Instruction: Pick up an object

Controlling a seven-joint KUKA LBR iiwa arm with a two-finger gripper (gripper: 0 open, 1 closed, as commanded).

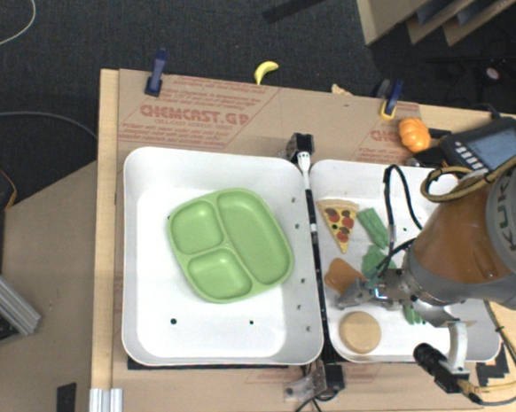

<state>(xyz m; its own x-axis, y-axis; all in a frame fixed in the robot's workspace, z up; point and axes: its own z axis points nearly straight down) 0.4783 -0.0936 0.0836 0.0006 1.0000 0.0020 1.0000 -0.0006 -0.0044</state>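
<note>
The right bin (354, 176) holds a toy pizza slice (338, 223), a green strip (371, 226), a brown wedge (340, 273) and a round tan bun (359, 331). My gripper (364, 292) is low in this bin, just right of the brown wedge and above the bun, with a green piece (376, 262) close by its upper side. The wrist and cables cover its tips. Whether anything is held is hidden. The grey and orange arm (464, 239) covers the bin's right half.
A green divided plate (228, 245) lies in the left bin (140, 236). Behind the bins sit a small orange fruit (413, 133), a yellow banana (265, 70) and two blue clamps (155, 73). A control pendant (489, 148) rests at the back right.
</note>
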